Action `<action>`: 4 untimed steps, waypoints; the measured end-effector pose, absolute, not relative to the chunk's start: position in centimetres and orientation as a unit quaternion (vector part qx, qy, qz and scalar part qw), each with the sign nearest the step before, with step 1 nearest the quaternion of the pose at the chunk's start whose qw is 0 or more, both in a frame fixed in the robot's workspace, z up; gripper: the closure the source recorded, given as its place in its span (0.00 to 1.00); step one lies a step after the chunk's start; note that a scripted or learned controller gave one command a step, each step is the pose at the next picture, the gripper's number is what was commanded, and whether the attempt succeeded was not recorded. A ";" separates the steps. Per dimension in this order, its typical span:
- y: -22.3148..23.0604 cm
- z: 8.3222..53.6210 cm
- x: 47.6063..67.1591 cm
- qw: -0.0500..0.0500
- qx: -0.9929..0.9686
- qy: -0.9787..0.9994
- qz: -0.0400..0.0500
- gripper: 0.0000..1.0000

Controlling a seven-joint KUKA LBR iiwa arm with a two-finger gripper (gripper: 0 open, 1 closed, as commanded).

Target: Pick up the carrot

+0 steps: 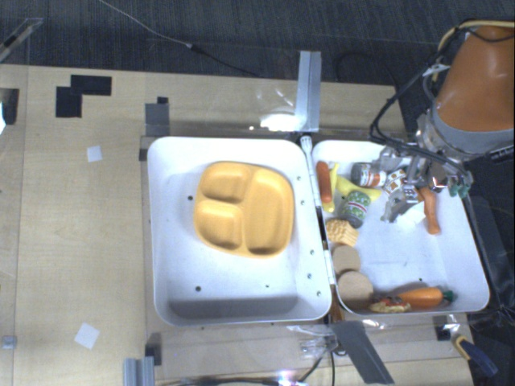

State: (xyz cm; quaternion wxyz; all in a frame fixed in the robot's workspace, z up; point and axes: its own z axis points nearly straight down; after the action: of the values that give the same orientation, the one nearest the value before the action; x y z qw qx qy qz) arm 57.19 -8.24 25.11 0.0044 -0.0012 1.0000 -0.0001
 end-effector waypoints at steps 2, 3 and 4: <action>-16.4 10.5 48.8 0.004 0.027 1.000 -0.002 0.00; -18.7 8.9 49.1 0.006 0.153 0.988 0.001 0.00; -15.2 9.0 49.2 0.008 0.216 0.976 -0.001 0.00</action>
State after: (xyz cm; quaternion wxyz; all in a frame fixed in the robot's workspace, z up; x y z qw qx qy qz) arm 49.17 -15.18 8.95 0.0079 0.2155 0.9765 -0.0006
